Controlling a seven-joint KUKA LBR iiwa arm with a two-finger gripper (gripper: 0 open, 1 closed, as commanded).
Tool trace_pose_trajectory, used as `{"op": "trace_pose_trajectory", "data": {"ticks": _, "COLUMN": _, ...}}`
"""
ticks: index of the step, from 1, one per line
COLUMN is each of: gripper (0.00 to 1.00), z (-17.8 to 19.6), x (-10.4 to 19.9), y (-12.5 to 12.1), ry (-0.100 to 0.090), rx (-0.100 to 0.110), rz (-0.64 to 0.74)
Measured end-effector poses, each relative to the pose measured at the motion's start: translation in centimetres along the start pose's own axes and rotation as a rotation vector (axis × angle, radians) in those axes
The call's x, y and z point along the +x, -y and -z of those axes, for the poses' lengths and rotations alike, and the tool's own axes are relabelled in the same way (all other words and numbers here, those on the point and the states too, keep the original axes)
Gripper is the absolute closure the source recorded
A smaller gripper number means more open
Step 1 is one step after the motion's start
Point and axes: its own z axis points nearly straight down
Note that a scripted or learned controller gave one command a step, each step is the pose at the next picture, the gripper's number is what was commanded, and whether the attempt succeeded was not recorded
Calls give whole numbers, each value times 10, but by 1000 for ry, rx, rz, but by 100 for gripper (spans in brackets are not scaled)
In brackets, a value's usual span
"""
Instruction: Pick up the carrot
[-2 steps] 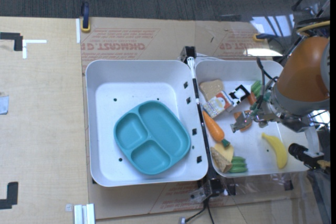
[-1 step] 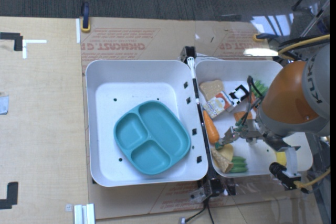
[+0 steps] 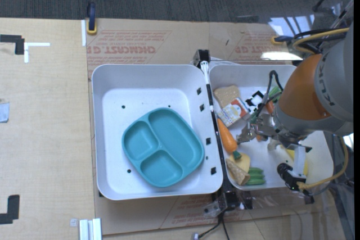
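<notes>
Carrot free in right bin — hand beside it, grip unreadable.

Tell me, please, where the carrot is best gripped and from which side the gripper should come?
Probably at the thick middle of the carrot, coming from above with fingers across its width. It lies flat along the right bin's left wall, so a sideways approach from the left looks blocked.
</notes>
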Motion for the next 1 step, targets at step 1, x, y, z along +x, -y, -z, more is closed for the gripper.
{"op": "trace_pose_trajectory", "data": {"ticks": 1, "gripper": 0, "z": 0, "x": -2, "y": -9, "ry": 1, "rx": 1, "rz": -325}}
